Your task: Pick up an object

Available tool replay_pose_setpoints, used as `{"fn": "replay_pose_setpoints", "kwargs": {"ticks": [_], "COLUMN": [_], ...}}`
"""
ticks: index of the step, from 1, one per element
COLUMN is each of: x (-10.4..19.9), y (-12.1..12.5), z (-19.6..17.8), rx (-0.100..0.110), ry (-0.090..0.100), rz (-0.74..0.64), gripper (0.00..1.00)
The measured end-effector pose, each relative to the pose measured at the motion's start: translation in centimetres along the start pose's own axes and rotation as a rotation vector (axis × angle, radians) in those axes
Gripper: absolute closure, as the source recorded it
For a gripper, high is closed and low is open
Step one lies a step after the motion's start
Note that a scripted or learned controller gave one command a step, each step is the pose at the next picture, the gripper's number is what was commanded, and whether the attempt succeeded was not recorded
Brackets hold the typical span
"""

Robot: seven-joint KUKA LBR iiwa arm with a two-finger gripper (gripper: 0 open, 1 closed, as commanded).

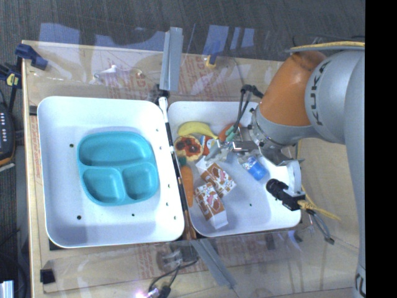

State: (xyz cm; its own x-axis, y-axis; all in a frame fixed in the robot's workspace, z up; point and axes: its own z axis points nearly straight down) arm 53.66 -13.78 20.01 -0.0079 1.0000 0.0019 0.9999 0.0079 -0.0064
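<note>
Clutter fills the right bin [260,219], the landmark for everything here. Inside it, against its upper left corner, lies a yellow banana [195,128], and just below that, touching it, sits a round pizza-like toy [188,146]. An orange carrot [187,185] lies along the bin's left wall, running toward its lower edge. Near the bin's middle sit two printed snack boxes [214,191], one touching the other, the lower one tilted toward the bin's front left corner. A small blue bottle [255,167] lies right of the boxes, close to the bin's centre.

The end effector [231,145] is low over the bin's upper middle, just right of the pizza toy and banana, beside small orange and green pieces. How its tips stand cannot be told, since metal parts and toys crowd together there, and nothing can be seen held. The grey arm with its orange band [285,98] hangs over the bin's upper right corner. A black fitting [282,193] juts over the bin's right wall.

Left of this bin, touching it, the left bin [56,166] holds a teal divided tray [118,166]. Both rest on the tabletop [93,67].
</note>
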Motion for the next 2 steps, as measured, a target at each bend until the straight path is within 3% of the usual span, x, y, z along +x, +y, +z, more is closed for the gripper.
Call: {"fn": "replay_pose_setpoints", "kwargs": {"ticks": [1,2], "x": [-0.4,-0.32], "y": [-1.15,-1.21], "z": [9.31,8.49], "rx": [-0.009,-0.005], "ry": [-0.005,-0.006], "rz": [0.059,0.052], "gripper": [0.0,1.0]}}
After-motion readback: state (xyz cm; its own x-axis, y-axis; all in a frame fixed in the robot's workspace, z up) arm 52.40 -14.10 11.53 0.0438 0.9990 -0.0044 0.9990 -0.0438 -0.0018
